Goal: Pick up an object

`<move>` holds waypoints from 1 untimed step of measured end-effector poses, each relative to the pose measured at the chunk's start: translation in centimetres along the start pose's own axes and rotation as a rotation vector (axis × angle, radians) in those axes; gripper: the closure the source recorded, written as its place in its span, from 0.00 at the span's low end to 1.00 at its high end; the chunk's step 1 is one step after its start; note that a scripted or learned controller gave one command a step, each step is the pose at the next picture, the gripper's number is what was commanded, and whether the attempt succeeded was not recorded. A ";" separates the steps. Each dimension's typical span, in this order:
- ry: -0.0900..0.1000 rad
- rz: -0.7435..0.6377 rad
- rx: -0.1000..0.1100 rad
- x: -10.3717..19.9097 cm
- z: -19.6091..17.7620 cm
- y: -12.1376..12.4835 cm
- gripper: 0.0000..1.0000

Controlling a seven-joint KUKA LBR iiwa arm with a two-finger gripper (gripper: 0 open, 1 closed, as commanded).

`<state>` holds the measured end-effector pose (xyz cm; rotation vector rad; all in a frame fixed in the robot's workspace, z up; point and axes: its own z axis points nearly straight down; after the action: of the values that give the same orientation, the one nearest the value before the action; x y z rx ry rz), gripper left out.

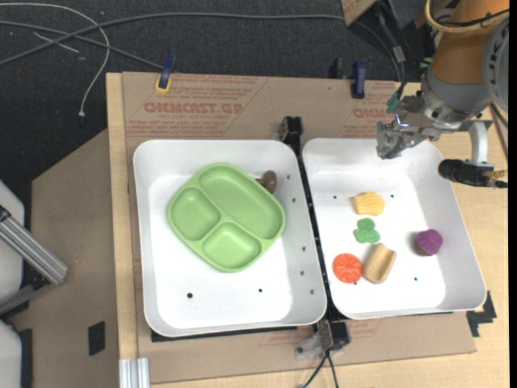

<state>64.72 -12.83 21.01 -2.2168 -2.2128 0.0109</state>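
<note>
The claw [393, 146] hangs at the upper right bin's [460, 285] top edge; its grip cannot be told. It should drop straight over the yellow toy [368, 204].

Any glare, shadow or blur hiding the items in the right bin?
Camera view: even lighting, soft shadows under the purple ball and tan cylinder; shallow white right bin bright but not washed out; pincer slightly soft.

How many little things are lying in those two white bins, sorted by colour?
Yellow: 1
Green: 2, a small piece and the divided plate
Orange: 1
Tan: 1
Purple: 1
Brown: 1, beside the plate
Total: 7
</note>
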 end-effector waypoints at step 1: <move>-0.001 -0.002 -0.011 0.0 -0.6 0.2 0.00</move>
<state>64.97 -12.81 21.62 -2.2208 -2.2213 0.0002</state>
